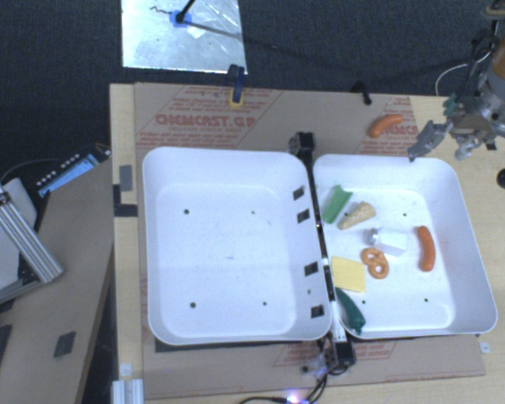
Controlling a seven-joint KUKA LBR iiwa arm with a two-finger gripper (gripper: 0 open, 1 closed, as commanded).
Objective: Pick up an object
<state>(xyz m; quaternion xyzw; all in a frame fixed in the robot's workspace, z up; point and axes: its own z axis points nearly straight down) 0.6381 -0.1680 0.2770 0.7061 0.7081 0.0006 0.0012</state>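
Nearest the camera, right-hand shallow white plastic bin (467,251) holds the candidates. A dark green leaf-shaped piece (351,310) sits at the front-left corner, jammed vs the divider wall. Just behind it lies a flat yellow cheese-like square (348,273), w/ an orange pretzel-shaped ring (374,262) touching its back-right corner. A small white block (390,244) sits just beside the pretzel, and an orange-red sausage (425,248) lies apart to the right. Further back: a tan wedge (356,215) and a light green strip (336,204), touching.

Left white bin (227,175) has nothing to grab.

Far back, a second orange sausage (385,125) lies on the brown cardboard (261,116), outside the bins.

Gripper (444,139) hovers over the right bin's back-right rim, fingers spread apart, nothing btwn them.

Risks, prob: descending here hits the rim, not an object. Flat cheese square gives fingers no edge. Pretzel/block/cheese cluster is tight, so a finger may land on a neighbour and shove things. Corner leaf is blocked by walls. Lone sausage looks safest, tho it could roll if fingers close along its length.
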